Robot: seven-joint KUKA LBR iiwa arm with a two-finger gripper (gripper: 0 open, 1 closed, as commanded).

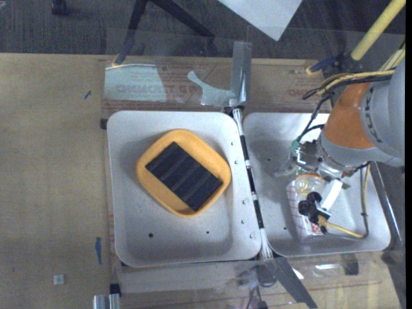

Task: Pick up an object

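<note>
Progress: pick not done, as far as visible. The gripper [308, 172] hangs low over the right bin [270, 147], right of frame centre, just above the upper end of a crinkly clear packet [304, 227]. Whether it is spread or closed cannot be told from this angle; nothing is seen clamped in it. Left to do, by my reading: secure a grasp, then lift clear of the bin.

Count:
- two white bins
- one packet, lower half of right bin
- one yellow pad [183, 172] with black ribbed top, middle of left bin [122, 172], well apart from the arm [360, 121]
- one arm
</note>
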